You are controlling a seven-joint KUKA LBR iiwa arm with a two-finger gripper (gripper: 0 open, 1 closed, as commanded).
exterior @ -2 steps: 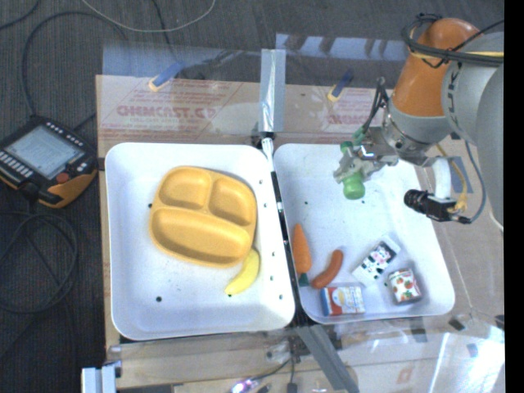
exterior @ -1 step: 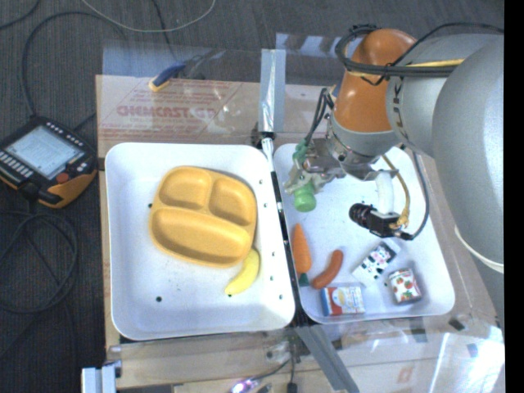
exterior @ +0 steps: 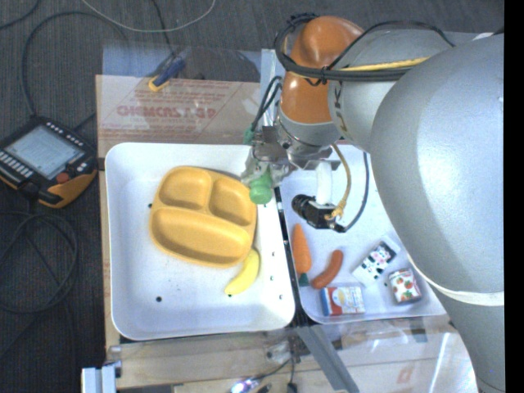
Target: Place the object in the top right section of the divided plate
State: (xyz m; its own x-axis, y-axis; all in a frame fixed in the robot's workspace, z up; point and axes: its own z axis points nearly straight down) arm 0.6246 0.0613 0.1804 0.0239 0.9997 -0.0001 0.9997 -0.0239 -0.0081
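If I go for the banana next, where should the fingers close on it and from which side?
Grip the banana across its thick middle, coming straight down from above. It lies flat on the left bin, curved, its upper end close to the yellow divided plate. Set the fingers across its narrow width; the plate probably crowds the upper end, so the middle or lower half looks safer.

The big grey robot arm with an orange band (exterior: 323, 56) reaches over the shallow white left bin (exterior: 131, 301). Its gripper (exterior: 260, 182) has a small green thing (exterior: 260, 191) between its fingers, right at the top right edge of the yellow divided plate (exterior: 203, 215). A yellow banana (exterior: 245, 274) touches the plate's lower edge.
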